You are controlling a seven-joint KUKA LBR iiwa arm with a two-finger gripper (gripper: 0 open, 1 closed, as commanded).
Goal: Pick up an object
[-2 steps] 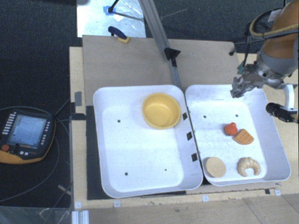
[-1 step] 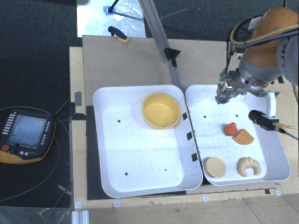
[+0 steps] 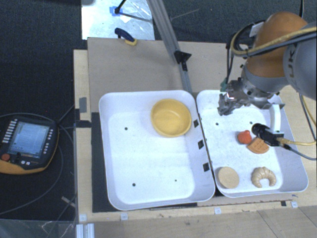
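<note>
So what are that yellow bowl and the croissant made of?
The yellow bowl looks like smooth moulded plastic: even colour, soft sheen. The croissant seems a toy, probably plastic or foam, judging by its uniform pale tan surface; the view leaves it open.

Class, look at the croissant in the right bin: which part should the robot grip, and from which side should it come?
Probably the thick middle of the croissant, approached from above. It lies flat, curved, with its tips pointing down the view, near the right bin's wall; the round cracker lies apart to its left.

2 smooth white plastic bins (image 3: 148, 182), glossy yellow plastic bowl (image 3: 171, 117), matt brown cardboard bench top (image 3: 133, 68).
</note>
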